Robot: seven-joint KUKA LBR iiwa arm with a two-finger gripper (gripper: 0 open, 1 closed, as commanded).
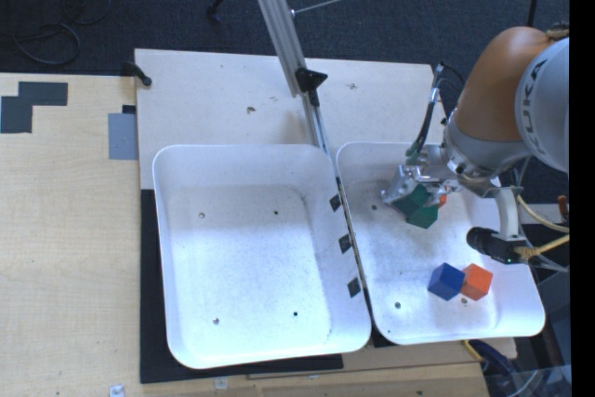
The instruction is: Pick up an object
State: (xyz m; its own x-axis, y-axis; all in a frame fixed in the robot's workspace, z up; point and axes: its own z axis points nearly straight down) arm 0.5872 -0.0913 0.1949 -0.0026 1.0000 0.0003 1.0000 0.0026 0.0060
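The claw (416, 191) sits low over the right bin (390, 316), in its upper half, with metal fingers angled down and to the left. A green block (423, 207) lies right at the fingertips, its upper part overlapped by them; whether the fingers are apart or clamped on it cannot be told from this slanted view, so a firm hold is not certain. The block looks tilted, one corner pointing toward the bin's near side.

Behind the claw, the arm (548, 107) comes in from the right, its orange band (493, 93) bulging above the wrist and the grey casing bending down toward the bin. Cables trail along the wrist.

Further toward the near right corner of the same bin, well apart from the claw, a blue cube (445, 281) and an orange cube (477, 281) rest touching side by side. The left bin (172, 200) lies just beside, both on the pale counter (214, 98).
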